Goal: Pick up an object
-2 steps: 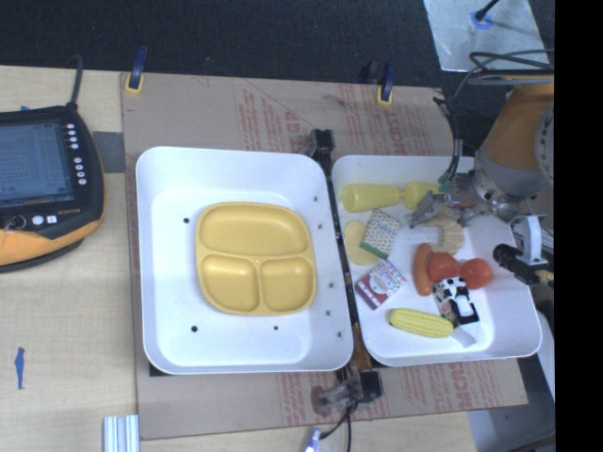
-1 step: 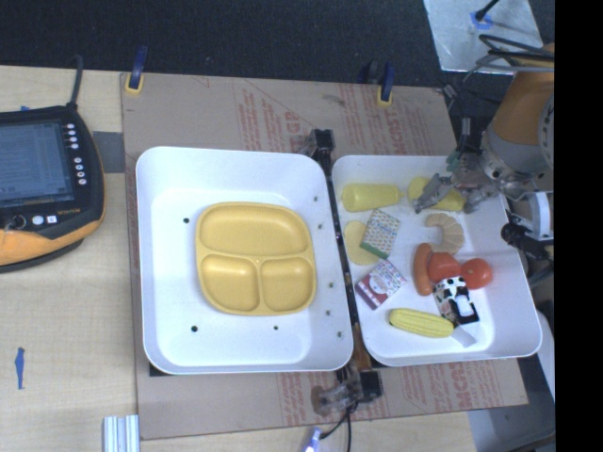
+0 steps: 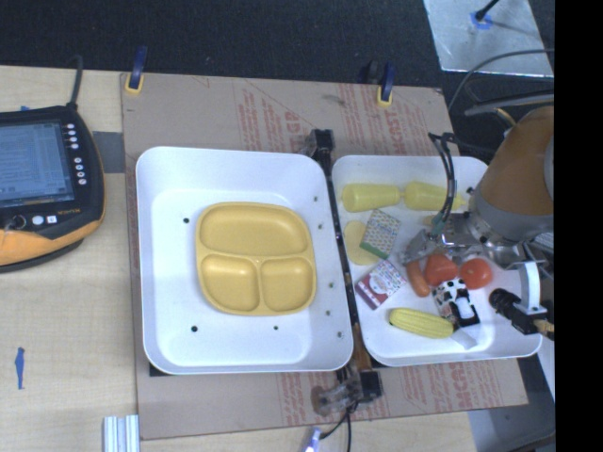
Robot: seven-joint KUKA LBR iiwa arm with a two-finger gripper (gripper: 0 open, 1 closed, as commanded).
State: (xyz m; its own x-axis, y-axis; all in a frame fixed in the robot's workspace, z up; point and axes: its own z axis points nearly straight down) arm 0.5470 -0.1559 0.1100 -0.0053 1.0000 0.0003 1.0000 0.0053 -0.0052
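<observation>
The right bin [image 3: 490, 345] holds several small things. My gripper [image 3: 424, 249] reaches down from the right into the middle of this bin. It sits just above a red tomato-like piece [image 3: 440, 269] and an orange piece [image 3: 417, 277]. A second red piece [image 3: 477, 273] lies to their right. A black-and-white cow toy [image 3: 456, 300] and a yellow corn cob [image 3: 421, 323] lie nearer the front. A green checkered packet [image 3: 381, 234] and a pink packet [image 3: 381, 282] lie to the gripper's left. Nothing is visibly lifted.
Two yellow pieces [image 3: 370, 197] [image 3: 426, 196] lie along the right bin's back wall, and a pale yellow one [image 3: 354, 241] sits by its left wall. The left bin [image 3: 165, 252] holds a yellow divided plate [image 3: 255, 257]. A tablet pendant [image 3: 42, 182] rests at the far left.
</observation>
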